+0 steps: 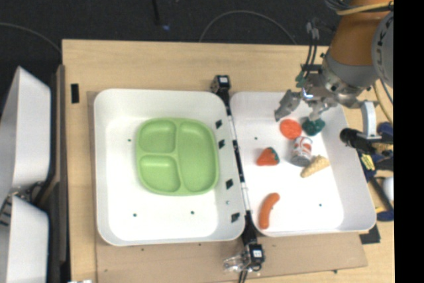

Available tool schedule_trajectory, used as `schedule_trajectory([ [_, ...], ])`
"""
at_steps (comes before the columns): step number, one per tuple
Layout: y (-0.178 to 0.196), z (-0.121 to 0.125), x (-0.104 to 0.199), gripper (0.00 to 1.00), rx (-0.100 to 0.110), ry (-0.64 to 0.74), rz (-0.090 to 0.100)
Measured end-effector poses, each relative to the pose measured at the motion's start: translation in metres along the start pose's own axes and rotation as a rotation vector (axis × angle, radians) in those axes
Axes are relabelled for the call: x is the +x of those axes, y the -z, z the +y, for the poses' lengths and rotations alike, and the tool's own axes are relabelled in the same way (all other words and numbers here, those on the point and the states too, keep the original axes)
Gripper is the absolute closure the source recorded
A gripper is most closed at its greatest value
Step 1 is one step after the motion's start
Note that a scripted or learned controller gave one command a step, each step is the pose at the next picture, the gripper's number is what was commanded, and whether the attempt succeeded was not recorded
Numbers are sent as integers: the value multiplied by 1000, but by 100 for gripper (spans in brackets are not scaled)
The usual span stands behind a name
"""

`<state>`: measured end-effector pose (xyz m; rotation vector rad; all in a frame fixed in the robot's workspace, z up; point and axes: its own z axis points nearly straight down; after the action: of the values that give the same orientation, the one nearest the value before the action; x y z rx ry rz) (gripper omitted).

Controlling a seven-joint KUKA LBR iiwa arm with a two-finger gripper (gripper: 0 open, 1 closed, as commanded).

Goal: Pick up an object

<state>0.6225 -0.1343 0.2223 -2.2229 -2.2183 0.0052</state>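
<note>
**Pincer spread above the right bin's far items**

Your grey two-finger pincer [302, 114] hangs over the far part of the right shallow white bin [331, 209], fingers apart: one grey finger [287, 105] angles out to the left, the other sits by a teal piece [314, 124]. You can see nothing clamped between them.

Items, listed outward from the pincer:
- Round orange-red toy fruit [289, 128], just below the fingertips, between the two fingers' reach.
- Small silver-grey can with a red mark [301, 150], lying tilted, just beside the fruit.
- Tan cone-shaped piece [315, 166], touching or nearly touching the can.
- Red toy strawberry with green top [267, 157], left of the can.
- Orange sausage-shaped piece [267, 209], near the bin's front, well apart from the rest.

The left shallow white bin [112, 209] holds a light green three-compartment plastic plate [177, 156].
</note>
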Motion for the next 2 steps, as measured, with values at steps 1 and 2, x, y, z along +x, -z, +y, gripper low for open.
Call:
schedule_trajectory([
  [1, -50, 1, 8, 0, 0, 3, 0],
  [2, -94, 2, 12, 0, -1, 2, 0],
])
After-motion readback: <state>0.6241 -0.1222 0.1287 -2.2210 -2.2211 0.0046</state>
